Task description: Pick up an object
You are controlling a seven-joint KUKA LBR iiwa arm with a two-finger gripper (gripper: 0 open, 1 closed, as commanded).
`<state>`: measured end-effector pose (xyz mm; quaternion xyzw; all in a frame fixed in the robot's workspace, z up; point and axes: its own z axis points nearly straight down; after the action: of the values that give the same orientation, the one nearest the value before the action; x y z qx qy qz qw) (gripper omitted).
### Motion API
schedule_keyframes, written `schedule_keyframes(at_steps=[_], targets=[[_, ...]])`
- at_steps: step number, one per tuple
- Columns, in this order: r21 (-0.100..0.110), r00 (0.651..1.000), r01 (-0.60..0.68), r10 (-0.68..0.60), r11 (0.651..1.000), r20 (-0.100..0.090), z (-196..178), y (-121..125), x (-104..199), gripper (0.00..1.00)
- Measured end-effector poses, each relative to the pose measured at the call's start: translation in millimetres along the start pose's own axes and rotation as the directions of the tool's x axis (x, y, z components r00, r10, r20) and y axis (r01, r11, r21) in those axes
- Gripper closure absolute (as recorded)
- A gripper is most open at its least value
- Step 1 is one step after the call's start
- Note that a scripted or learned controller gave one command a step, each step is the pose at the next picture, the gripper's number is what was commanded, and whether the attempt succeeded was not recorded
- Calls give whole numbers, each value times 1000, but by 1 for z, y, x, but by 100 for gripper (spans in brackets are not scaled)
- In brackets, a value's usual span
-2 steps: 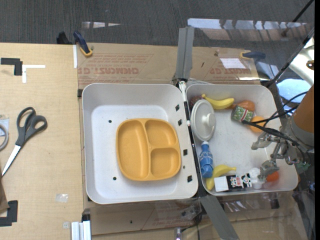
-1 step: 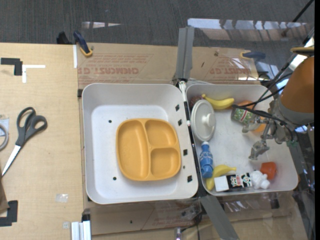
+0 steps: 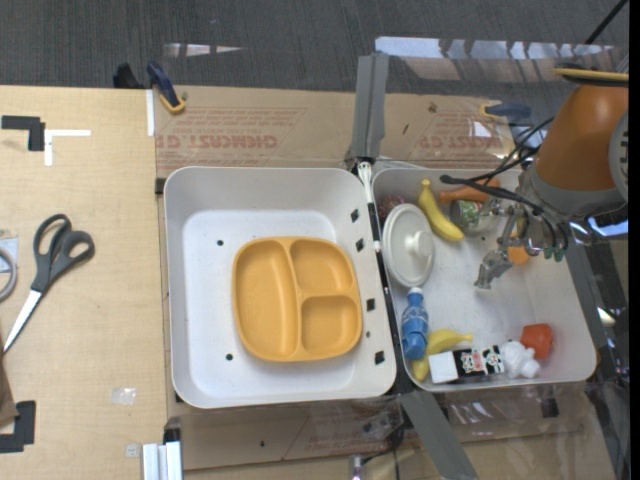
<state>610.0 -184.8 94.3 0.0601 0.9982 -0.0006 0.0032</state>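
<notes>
Gripper (image 3: 492, 268): over the right bin (image 3: 560, 318), near its middle; whether it is wide or narrow, cannot tell.
Banana (image 3: 438, 213): far edge of the right bin, beside a white lidded bowl (image 3: 408, 243).
Blue bottle (image 3: 413, 323): left edge.
Yellow divided plate (image 3: 297, 298): centre of the left bin (image 3: 190, 298).

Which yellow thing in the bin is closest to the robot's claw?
The banana at the top of the right bin. It lies nearer the gripper than the small yellow toy by the blue bottle.

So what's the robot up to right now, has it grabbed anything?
Gripper low in the right bin, fingers on nothing visible. Banana and white lid beside it. Nothing picked.
</notes>
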Motion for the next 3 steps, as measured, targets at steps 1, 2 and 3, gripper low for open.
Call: schedule_keyframes(at_steps=[1,2,3], targets=[[0,1000,4,-4,1000,1,-1,96,-36,0],[0,1000,27,-27,1000,-1,0,45,-18,0],[0,1000,-20,20,1000,-1,1,86,-7,0]])
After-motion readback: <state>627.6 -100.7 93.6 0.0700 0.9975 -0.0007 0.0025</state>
